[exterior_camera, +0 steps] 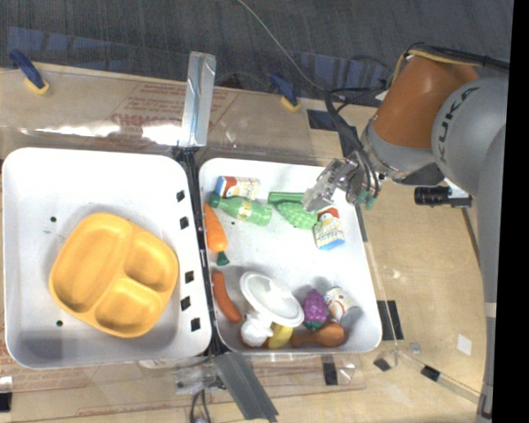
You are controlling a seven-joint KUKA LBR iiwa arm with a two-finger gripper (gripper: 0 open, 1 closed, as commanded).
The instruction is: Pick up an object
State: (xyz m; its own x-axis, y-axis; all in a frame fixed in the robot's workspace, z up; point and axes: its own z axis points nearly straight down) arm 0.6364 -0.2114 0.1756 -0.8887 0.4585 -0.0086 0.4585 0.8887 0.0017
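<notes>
My gripper (325,193) hangs over the far right corner of the right bin (367,282). It is just above a green toy piece (291,213) and a small red, white and blue carton (330,230). A green bottle (248,211) lies to the left of them, and an orange carrot (216,231) lies by the bin's left wall. Nothing shows held in the gripper.
A small box (236,187) sits in the bin's far left corner. Along the near side lie an orange sausage shape (225,298), a white cup (270,296), purple grapes (315,308), a small can (337,301) and a brown piece (325,336). The left bin (27,194) holds a yellow divided plate (113,274).
</notes>
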